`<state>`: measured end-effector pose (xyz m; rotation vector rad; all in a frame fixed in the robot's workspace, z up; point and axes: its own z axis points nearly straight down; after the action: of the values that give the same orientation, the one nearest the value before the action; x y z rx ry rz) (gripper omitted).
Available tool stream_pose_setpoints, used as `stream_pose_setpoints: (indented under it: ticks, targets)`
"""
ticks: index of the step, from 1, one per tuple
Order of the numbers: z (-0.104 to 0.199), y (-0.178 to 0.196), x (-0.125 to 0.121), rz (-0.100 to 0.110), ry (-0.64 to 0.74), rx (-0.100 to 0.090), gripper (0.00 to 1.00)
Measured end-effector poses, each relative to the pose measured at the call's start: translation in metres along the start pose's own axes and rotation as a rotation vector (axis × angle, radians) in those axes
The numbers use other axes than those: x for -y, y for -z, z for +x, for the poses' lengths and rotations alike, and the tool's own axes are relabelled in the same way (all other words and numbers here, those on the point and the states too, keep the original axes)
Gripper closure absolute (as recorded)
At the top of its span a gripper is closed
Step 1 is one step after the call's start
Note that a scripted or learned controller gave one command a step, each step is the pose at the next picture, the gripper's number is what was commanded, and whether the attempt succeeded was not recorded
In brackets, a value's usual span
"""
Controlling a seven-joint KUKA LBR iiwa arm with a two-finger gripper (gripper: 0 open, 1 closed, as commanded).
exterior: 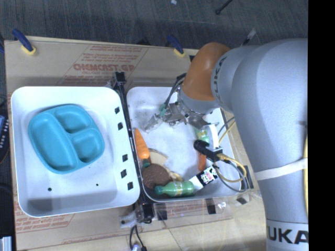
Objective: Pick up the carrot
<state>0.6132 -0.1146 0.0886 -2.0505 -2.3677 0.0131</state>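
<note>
"CHEMCAST GP" in red on the brown board (99, 67); "UKA" on the arm (285, 236).

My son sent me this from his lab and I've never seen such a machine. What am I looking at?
One camera above a bench looks down at a slant on two shallow white bins. The big grey shape with the orange band is a robot arm; its two-finger gripper hangs over the right bin. That bin holds a carrot by its left wall, a green bottle and a brown lump. The left bin holds a blue divided plate. I see nothing held.
</note>
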Motion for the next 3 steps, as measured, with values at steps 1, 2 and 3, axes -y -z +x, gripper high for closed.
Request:
stream_pose_setpoints:
  ticks: [1, 2, 3]
  targets:
    - [0.02, 0.002, 0.033, -0.002, -0.151, 0.0, 0.0]
    - [0.03, 0.003, 0.08, -0.009, -0.347, 0.0, 0.0]
    - [-0.07, 0.06, 0.017, -0.011, -0.193, 0.004, 0.0]
